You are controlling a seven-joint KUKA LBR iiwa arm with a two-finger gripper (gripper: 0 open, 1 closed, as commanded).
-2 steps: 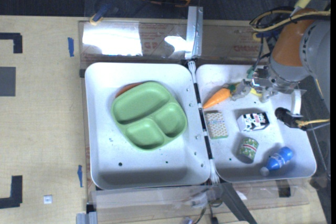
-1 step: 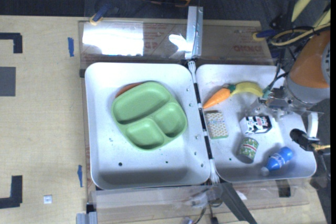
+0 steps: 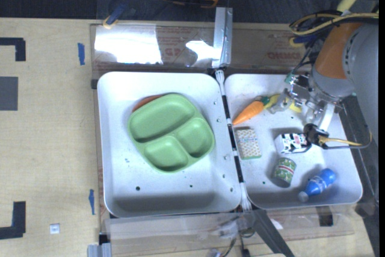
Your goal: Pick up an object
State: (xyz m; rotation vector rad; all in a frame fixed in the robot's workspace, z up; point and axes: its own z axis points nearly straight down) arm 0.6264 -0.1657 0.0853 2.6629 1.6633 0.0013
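The tool (image 3: 302,106) hung over the right bin (image 3: 349,189) near the carrot (image 3: 248,111), probably its target; its grip state I could not tell.

Grey arm (image 3: 364,63) — orange band (yellow cables trailing) — metal gripper (image 3: 308,110).

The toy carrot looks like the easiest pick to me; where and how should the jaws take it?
Grip the toy carrot across its thick orange middle, coming straight down from above. It lies flat and slanted in the right bin, so turn the jaws crosswise to its length, probably avoiding the thin tip.
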